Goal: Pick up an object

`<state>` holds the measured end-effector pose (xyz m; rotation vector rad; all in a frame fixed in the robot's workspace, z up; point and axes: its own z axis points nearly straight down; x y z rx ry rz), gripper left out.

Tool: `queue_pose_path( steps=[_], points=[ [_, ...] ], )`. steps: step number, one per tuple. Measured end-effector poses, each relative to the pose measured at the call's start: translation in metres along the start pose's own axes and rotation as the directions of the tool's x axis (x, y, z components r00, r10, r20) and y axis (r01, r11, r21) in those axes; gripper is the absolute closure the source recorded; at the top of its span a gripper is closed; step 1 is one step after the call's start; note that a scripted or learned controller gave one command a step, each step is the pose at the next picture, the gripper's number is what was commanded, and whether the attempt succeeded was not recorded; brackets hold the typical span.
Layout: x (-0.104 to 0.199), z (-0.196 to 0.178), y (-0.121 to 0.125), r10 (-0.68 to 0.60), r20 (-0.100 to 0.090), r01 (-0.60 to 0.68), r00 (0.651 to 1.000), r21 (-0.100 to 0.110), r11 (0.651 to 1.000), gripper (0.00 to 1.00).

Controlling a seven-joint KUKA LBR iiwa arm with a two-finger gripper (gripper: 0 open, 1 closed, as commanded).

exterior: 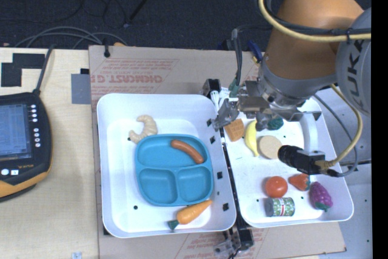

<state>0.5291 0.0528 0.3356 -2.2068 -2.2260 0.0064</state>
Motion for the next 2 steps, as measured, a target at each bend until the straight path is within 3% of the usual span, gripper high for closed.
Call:
queue_pose_path(
  steps=[1, 2],
  points=[
    [-0.005, -0.011, 0.001, 0.007, 0.003, -0.007, 1.0, -0.001, 1.0, 1.0],
    [0.017, -0.06, -0.044, 0.006, 0.0, -0.006, 1.0, -0.009, 1.0, 1.0]
  ],
)
